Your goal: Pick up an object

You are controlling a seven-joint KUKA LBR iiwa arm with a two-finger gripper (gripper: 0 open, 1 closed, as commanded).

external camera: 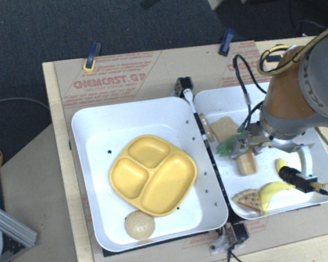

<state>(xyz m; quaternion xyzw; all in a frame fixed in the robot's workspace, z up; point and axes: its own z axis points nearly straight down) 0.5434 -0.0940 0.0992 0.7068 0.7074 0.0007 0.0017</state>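
The left bin [91, 167] holds a yellow divided plate [153, 174] near its middle, tilted on the diagonal, three compartments facing up. A round tan bun [140, 225] sits just beside the plate's lower left edge, close to the bin's front wall.

The right bin [219, 97] touches the left one along a shared edge. Toward its left side lies a tan bread-like block [223, 128]; below it, a green leafy item [228, 146]. A small tan cylinder-shaped piece [247, 164] lies just under the gripper. Near the front wall rest a pizza-slice-shaped piece [249, 201] and, touching its right side, a yellow banana [274, 192].

The arm [302, 88] comes in from the right, its orange band above the wrist, and bends down over the right bin. The gripper [251, 144] sits low between the green item and the tan piece. Whether it is released or clenched cannot be told from here; nothing can be confirmed in its grasp. All objects lie in the bins.
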